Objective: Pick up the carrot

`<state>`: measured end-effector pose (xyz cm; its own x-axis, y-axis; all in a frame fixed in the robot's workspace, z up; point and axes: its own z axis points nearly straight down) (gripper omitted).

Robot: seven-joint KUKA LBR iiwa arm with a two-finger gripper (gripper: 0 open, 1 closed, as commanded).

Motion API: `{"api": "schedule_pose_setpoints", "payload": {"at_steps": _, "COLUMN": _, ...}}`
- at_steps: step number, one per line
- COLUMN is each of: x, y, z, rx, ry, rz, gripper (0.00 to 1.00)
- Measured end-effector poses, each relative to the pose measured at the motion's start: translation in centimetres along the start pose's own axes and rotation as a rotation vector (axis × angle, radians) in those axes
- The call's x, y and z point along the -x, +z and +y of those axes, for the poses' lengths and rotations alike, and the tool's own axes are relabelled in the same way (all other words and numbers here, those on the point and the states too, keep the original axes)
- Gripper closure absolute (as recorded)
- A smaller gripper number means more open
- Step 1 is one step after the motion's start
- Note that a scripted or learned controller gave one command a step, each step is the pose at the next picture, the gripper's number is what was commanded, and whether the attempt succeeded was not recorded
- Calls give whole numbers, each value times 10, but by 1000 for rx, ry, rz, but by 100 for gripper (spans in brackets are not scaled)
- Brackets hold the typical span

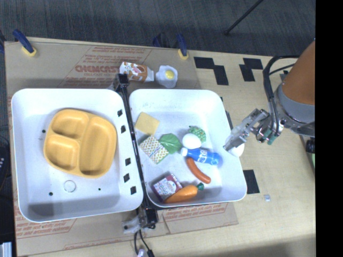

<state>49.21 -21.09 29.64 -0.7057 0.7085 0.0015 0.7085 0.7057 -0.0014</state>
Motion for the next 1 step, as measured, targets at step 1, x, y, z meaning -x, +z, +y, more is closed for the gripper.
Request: {"api": "schedule_pose_setpoints", "payload": {"at_steps": 1, "x": -11, "y": -1, "z": -11, "rx": 0, "ry": -29, "rz": 1, "gripper": 100}}
